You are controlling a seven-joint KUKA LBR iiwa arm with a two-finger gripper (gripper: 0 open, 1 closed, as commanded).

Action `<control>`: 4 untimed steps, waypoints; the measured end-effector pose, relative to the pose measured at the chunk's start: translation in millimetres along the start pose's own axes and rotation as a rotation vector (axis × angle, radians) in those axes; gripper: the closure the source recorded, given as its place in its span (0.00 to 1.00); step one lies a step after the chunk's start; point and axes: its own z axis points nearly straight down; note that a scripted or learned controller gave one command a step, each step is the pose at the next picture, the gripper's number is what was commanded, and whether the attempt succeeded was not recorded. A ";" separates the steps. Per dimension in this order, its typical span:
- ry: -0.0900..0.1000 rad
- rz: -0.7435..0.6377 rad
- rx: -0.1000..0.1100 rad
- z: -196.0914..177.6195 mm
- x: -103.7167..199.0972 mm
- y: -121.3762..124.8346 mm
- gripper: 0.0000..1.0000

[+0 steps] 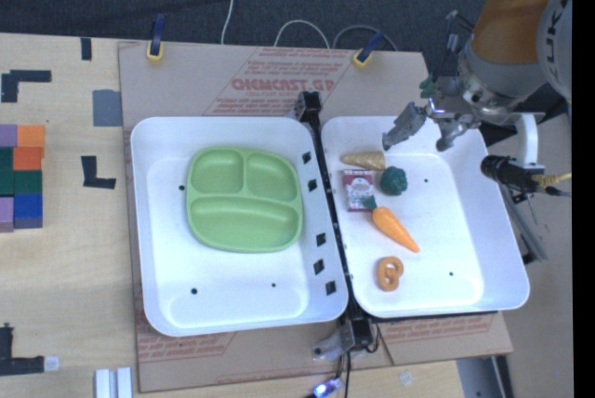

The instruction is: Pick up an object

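Carrot lies in the right bin (tool above, spread, holding nothing).

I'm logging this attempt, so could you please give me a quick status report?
End effector open, holding nothing, over right bin's upper edge. Carrot, pretzel, green piece all lying in bin. Nothing in the way.

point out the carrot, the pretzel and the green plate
carrot (395, 230), camera view, middle of its orange body
pretzel (390, 273), camera view, its centre
green plate (245, 220), camera view, its large lower compartment
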 end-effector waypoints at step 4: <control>0.001 -0.001 -0.009 175.0 -14.5 0.9 0.00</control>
